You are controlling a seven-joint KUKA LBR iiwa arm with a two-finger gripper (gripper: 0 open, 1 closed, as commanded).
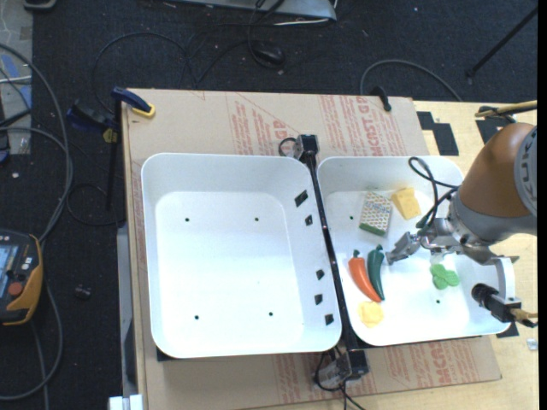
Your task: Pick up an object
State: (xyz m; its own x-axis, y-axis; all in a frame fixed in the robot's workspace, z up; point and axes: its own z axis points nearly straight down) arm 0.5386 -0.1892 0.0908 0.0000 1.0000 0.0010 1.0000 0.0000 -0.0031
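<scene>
Objects: six small pieces, all lying in the right bin [342,174], none lifted.
Sponge [375,213]: a flat rectangle with a speckled beige face and a green edge, far side of the bin, tilted.
Yellow block [406,202]: a chunky wedge, smooth and matte, just right of the sponge and almost touching it.
Orange pepper [362,278]: a long, tapered, glossy plastic shape, near the bin's left wall.
Green pepper [375,272]: dark and slim, curved, lying right against the orange one on its right side.
Yellow lump [371,314]: small and rounded, at the near end of the two peppers.
Green piece [444,276]: pale, knobbly, soft-looking, sitting alone on the right part of the floor.
Gripper [402,250]: grey metal, low over the bin's middle, pointing left, its tip just right of the green pepper; nothing visible between the fingers, and how far apart they stand I cannot tell.
Arm [504,182]: in from the right, rounded orange band above a grey wrist, black cable looping over it.
Left bin [162,178]: shallow white plastic, rounded corners, small dark dots on its floor.
Bench [256,118]: brown cardboard sheet with red print under both bins.
Clamp [132,101]: blue with a yellow tip, at the far left corner of the cardboard.
</scene>
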